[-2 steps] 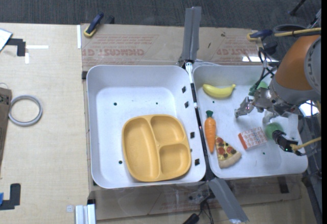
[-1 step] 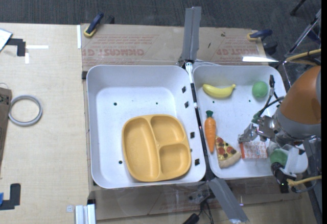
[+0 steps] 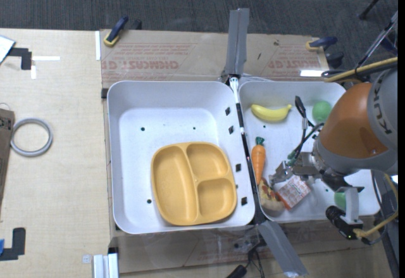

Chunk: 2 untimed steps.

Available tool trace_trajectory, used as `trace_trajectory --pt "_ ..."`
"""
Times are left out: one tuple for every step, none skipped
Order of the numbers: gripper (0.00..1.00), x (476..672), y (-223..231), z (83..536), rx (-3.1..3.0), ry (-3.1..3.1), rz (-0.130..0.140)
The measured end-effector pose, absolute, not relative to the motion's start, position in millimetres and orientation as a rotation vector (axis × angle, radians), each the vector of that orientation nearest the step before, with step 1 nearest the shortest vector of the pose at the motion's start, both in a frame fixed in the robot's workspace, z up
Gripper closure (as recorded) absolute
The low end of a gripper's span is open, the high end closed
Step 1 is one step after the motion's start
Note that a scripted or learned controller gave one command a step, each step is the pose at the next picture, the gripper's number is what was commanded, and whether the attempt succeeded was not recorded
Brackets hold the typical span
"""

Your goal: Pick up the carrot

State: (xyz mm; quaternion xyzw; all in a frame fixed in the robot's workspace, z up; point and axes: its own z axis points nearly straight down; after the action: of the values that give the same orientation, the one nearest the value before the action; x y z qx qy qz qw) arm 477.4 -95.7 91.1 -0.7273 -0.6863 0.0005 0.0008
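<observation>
**Ana:** Dark grey carpet runs along the top, and below it sits the pale wooden desk [image 3: 57,99]. What lies at the far left?

**Ben:** One roll of grey tape [image 3: 30,137], flat on the wood, well apart from the bins. One blue clamp [image 3: 116,30] grips the cardboard sheet [image 3: 171,58] behind the bins on the left, and a second blue clamp [image 3: 320,43] sits at its right end.

**Ana:** How many bins?

**Ben:** Two shallow white plastic bins, side by side and touching along the middle. The left bin [image 3: 126,163] carries one yellow plastic plate with three compartments [image 3: 193,182], lying toward its near right corner.

**Ana:** And the right bin [image 3: 278,88]?

**Ben:** One yellow toy banana [image 3: 271,112] lies near the far wall. One small orange carrot with a green top [image 3: 258,159] lies just inside the left wall, lengthwise, green end pointing away, nothing touching it from above. Near its lower tip are one red-and-white crinkled packet [image 3: 292,192] and a pale rounded item [image 3: 270,202] that I cannot name. One green ball [image 3: 321,110] sits beside the arm, partly hidden.

**Ana:** The tool?

**Ben:** The grey arm with its orange band [image 3: 351,128] reaches in from the right. The tool [image 3: 283,173] hangs low just right of the carrot, over the packet. Whether its tips are apart or together, I cannot tell.
</observation>
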Motion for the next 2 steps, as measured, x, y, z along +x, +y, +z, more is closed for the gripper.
trace_trajectory --pt "0.0 477.4 -95.9 91.1 -2.284 -2.155 0.001" --pt "0.0 477.4 -95.9 91.1 -2.284 -2.155 0.001"
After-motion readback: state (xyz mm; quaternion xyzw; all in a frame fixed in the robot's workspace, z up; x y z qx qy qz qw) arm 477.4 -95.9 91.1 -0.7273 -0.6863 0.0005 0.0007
